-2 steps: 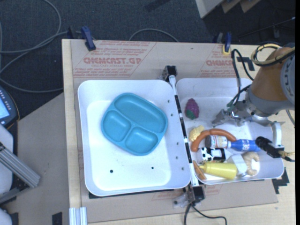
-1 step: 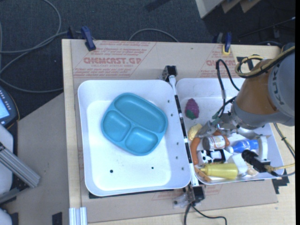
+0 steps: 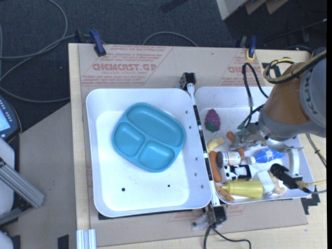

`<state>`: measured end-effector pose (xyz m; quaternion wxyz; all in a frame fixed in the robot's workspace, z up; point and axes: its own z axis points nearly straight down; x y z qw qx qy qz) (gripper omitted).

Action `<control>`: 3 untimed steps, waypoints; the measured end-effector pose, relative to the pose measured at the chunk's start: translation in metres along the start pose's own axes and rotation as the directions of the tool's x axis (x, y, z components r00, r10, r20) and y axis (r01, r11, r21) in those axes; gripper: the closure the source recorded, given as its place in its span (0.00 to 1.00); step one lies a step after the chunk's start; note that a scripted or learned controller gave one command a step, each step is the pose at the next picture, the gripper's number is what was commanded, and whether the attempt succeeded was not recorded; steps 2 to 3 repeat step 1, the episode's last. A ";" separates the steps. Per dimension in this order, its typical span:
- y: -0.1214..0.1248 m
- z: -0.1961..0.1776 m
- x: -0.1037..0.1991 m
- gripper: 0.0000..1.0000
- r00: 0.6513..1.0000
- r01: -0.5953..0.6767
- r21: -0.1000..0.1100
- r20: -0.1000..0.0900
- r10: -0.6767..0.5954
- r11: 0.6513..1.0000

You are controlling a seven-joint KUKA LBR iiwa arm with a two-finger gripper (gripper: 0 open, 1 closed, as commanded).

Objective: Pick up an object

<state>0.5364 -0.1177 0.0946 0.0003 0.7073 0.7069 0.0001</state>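
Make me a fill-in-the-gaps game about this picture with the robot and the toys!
1. The blue plate with three sections lies in the ______ bin.
2. The purple bunch of grapes lies in the ______ bin.
3. The yellow bottle lies near the ______ edge of its bin.
4. The band above the robot's wrist is ______.

Missing words: left; right; front; orange
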 end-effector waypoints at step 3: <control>0.042 -0.096 0.063 1.00 1.000 0.009 -0.011 0.000 -0.009 1.000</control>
